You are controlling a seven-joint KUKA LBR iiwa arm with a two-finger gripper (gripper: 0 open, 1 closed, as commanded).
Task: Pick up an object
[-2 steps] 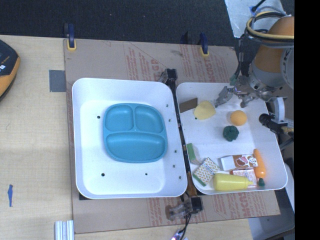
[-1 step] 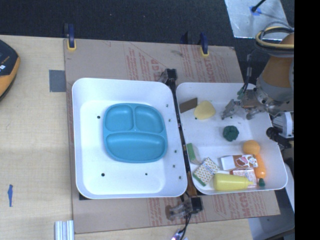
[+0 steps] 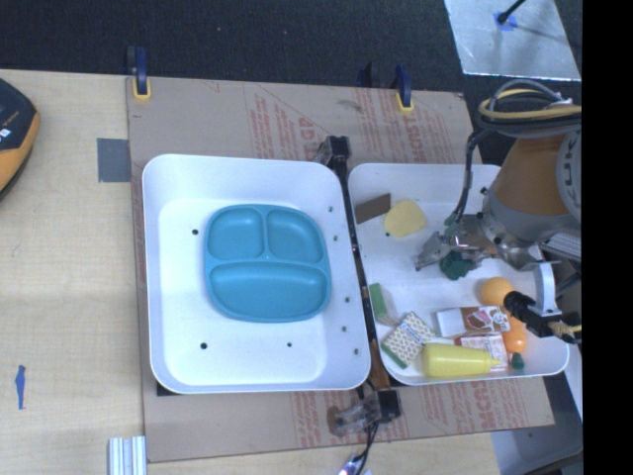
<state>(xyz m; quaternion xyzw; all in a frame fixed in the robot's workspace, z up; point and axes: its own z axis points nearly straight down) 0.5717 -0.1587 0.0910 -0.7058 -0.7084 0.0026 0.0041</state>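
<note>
The end effector (image 3: pixel 447 252) is seen low over a small dark green object (image 3: pixel 457 264), grip state can't be told, and it's probably light and best pinched across the middle.

My arm, seen from above

I see the arm (image 3: pixel 534 181) as a fat rounded body with a broad orange band, grey casing to its right and below it. Black and yellow cables (image 3: pixel 524 102) loop over its far side, and a thin dark cable runs down its left flank. The gripper (image 3: pixel 447 253) is small, grey metal, with a dark green bit at its tip.
</note>
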